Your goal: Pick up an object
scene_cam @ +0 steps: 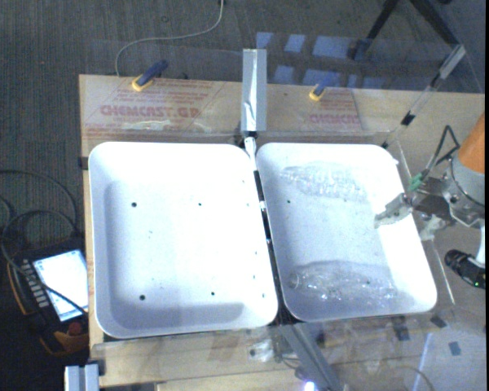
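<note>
Two clear plastic objects, hard to make out, lie in the right bin point(336, 233). One clear object point(323, 180) stretches along the bin's far side, and the other clear object point(343, 281) lies near its front wall. My gripper point(401, 208) hangs over the right rim of that bin, between the two objects and to their right, touching neither. Nothing shows in its grasp. The arm's orange band sits at the frame's right edge.
The left bin point(99, 218) stands beside the right one, the two rims touching in the middle. Two yellow clamps point(149, 73) point(317, 93) and a metal post point(253, 88) sit at the bench's back. A tablet point(59, 281) and cables lie on the floor at left.
</note>
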Robot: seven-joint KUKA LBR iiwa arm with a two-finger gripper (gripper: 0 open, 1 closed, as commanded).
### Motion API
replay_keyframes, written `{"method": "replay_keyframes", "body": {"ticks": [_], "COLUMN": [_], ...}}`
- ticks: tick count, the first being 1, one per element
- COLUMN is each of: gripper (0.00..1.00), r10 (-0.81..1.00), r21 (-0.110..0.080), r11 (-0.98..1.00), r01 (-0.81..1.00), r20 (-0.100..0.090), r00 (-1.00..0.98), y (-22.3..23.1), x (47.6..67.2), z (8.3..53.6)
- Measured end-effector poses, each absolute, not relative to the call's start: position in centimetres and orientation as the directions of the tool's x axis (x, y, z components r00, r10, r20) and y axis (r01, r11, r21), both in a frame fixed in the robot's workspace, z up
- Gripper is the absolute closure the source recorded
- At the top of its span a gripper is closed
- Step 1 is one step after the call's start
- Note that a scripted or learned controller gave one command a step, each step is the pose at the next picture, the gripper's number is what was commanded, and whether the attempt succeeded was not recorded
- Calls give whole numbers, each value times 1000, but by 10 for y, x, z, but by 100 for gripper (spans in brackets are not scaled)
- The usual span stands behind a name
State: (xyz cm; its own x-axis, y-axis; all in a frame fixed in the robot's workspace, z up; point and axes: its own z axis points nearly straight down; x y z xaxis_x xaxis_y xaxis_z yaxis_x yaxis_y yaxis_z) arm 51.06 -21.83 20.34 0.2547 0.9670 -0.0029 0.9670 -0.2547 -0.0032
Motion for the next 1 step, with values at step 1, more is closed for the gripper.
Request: {"method": "replay_keyframes", "body": {"ticks": [1], "gripper": [0], "r10": [998], "r21": [-1], "r11": [-56], "r01": [998], "r20": [-3], "r00": [56], "y": [-190], "x": [484], "z": [275]}}
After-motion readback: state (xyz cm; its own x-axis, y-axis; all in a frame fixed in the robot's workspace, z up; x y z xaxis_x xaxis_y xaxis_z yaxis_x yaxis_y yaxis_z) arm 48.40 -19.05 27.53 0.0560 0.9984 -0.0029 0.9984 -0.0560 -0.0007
